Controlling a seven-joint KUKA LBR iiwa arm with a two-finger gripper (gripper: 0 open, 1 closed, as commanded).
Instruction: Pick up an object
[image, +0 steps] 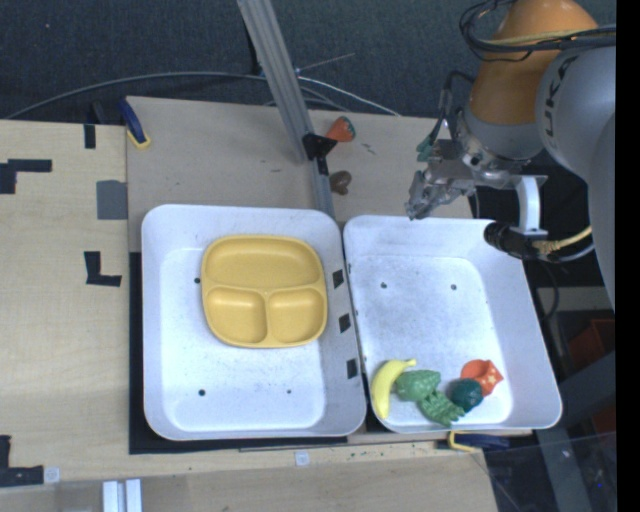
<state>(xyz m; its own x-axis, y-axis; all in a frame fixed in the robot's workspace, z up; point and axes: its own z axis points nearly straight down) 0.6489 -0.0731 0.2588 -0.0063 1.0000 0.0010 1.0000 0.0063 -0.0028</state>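
Gripper hangs over right bin's far rim; finger state cannot be told. Banana, green pieces and orange piece lie at its near edge. Yellow tray in left bin.

Grey arm entering from the right of the camera view, orange band sitting just above the wrist. Wrist angled down and leftward, ending in the gripper with its tips at the lowest, leftmost end of the arm. Nothing seen between the tips; black cable looped just right of the gripper.
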